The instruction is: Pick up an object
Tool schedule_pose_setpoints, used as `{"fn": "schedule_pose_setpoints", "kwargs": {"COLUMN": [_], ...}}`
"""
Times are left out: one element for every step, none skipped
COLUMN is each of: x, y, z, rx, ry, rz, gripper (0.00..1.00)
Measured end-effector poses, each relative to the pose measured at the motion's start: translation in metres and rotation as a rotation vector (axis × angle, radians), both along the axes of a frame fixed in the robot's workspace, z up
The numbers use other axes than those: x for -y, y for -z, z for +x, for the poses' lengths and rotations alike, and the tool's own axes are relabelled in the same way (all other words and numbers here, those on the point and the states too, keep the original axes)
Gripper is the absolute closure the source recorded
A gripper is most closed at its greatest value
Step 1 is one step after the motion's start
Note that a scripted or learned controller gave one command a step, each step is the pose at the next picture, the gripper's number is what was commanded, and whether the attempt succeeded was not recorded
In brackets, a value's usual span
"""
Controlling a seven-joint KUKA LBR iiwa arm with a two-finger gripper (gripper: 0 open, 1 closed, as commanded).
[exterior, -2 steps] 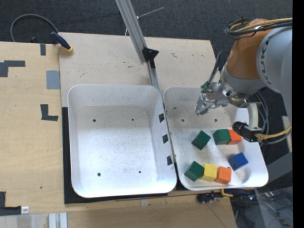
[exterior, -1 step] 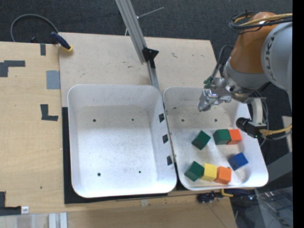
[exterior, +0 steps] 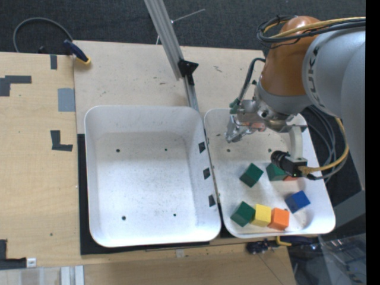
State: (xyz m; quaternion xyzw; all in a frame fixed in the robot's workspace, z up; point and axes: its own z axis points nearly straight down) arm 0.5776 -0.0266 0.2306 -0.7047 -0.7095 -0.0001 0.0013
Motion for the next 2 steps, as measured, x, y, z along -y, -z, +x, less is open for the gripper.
{"fn": "schedule_pose_setpoints", "kwargs": {"x": [-0.046, -0.103], "y": [0.010, 0.000], "z": [-0.018, -0.027], "rx": [-0.002, 0.000], "ry": [0.001, -0.002], "rz": [-0.001, 0.000], "gripper": [1.00, 1.00]}}
